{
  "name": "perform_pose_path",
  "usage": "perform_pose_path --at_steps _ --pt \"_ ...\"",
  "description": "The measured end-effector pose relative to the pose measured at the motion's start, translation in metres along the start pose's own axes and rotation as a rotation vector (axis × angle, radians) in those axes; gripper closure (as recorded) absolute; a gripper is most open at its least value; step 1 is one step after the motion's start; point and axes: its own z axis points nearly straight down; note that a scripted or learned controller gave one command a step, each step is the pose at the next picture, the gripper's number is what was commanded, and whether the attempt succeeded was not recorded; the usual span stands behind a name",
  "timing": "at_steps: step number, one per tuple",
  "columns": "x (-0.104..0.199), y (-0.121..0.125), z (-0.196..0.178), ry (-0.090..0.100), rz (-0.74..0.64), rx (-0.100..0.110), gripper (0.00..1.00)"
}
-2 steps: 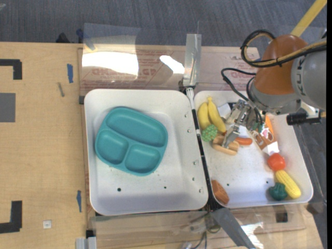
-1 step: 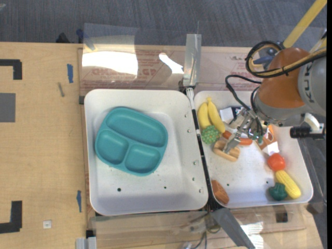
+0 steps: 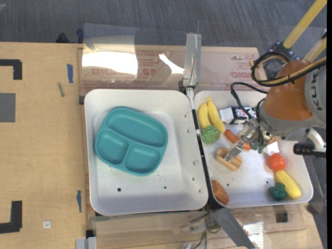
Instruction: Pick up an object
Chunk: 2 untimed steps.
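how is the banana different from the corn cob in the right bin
The banana lies at the right bin's far left, beside the green broccoli; the corn cob lies near right, below the tomato. The banana is curved, the corn cob straight. Both are yellow toys.

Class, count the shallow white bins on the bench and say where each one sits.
2. The left bin holds a teal divided plate; the right bin, touching it, holds toy foods under the gripper.
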Motion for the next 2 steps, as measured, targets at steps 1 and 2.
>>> perform_pose_path --at_steps 1,2 --pt "-0.002 0.003 -0.015 -0.005 -0.004 -0.005 1.00" --pt "0.008 0.111 -0.149 0.011 0.231 0.007 1.00"
